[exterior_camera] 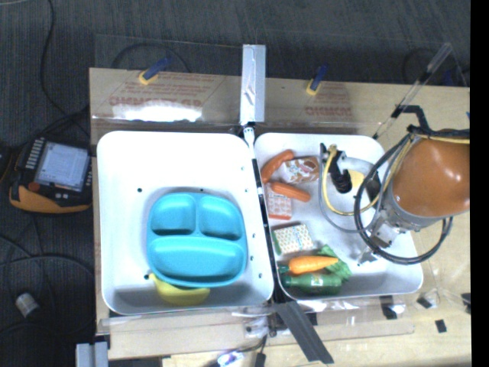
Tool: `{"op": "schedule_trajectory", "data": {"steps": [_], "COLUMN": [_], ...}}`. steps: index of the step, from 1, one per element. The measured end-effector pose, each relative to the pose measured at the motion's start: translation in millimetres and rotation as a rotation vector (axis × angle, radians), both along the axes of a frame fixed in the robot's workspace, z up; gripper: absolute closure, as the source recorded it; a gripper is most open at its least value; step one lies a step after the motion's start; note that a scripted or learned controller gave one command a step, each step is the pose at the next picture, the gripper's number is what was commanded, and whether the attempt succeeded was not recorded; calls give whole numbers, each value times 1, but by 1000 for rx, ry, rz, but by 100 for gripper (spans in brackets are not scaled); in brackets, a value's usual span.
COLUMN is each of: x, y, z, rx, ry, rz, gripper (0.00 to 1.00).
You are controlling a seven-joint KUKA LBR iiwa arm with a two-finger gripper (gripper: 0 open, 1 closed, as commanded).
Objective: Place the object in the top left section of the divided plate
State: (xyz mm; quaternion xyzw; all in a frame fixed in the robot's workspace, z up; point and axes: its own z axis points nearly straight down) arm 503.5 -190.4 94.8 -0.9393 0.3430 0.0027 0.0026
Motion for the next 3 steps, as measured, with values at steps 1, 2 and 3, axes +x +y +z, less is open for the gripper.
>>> {"op": "schedule_trajectory", "data": {"steps": [1, 2, 3], "x": [5, -6, -6], "y": [-3, -28, -24], "z": [-5, -4, 3], "rx": [-8, -7, 0], "ry": [-3, -19, -17], "rz": [356, 502, 503], "gripper": [100, 100, 100]}}
